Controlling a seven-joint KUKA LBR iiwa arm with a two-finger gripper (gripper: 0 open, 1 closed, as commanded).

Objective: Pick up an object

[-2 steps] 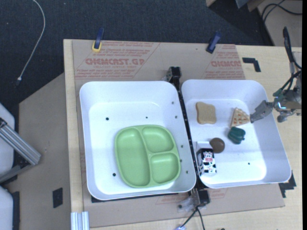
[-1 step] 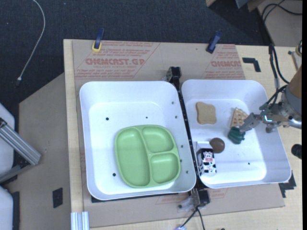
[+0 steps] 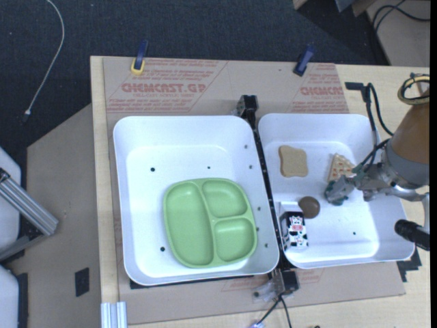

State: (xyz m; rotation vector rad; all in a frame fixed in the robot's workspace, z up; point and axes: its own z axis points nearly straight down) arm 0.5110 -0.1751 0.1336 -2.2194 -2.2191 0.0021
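In the right bin (image 3: 355, 248) lie a tan toast-shaped slice (image 3: 293, 161), a speckled triangular wedge (image 3: 339, 165), a brown round piece (image 3: 308, 206) and a small black-and-white carton (image 3: 295, 230). My gripper (image 3: 337, 193) reaches in from the right, low over the bin floor. It sits just below the wedge and a short way right of the brown round piece. Its tip looks dark and blurred, and nothing is visibly held.
The left bin (image 3: 136, 149) holds a green divided plate (image 3: 208, 221). A black clamp (image 3: 247, 105) sits at the top of the divider between the bins. Cables (image 3: 372, 115) run along the right bin's far right side.
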